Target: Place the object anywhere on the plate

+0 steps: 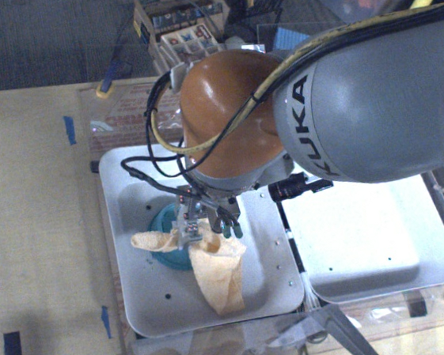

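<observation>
A pale tan cloth (217, 273) lies crumpled in the left bin (140, 301). One end of it drapes leftward over a teal plate (163, 221), which shows only as a blue-green arc under the cloth. My gripper (209, 227) hangs directly over the cloth's upper part, at the plate's right edge, fingers pointing down into the fabric. The arm's orange band and grey body cover the bin's upper right.
The right bin (382, 258) sits beside the left one, partly under the arm. Black cables (153, 168) loop from the wrist over the left bin's upper part. Blue tape marks (69, 130) lie on the bench at left.
</observation>
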Robot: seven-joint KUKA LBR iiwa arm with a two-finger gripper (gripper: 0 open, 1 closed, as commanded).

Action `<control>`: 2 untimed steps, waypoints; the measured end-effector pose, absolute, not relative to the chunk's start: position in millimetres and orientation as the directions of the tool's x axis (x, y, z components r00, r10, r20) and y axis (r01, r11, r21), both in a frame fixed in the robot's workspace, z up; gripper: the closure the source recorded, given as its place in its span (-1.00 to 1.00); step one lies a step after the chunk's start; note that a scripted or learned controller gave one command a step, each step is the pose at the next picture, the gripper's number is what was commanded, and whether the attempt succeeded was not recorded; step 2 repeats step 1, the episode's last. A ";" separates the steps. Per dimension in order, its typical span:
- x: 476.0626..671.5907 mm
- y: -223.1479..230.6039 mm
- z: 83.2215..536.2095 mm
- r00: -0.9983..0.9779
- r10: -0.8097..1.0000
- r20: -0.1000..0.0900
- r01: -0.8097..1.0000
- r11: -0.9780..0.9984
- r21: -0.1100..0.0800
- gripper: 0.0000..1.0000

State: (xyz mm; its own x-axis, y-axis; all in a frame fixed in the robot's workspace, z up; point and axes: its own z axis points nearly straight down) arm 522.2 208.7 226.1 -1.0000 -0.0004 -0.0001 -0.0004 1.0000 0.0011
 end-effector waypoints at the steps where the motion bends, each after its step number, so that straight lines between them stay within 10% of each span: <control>1: 522.5 208.7 226.5 -1.000 0.000 -0.001 0.000 1.000 0.002 -1.00; 2: 522.5 208.7 226.5 -1.000 0.000 -0.001 0.000 1.000 0.002 -1.00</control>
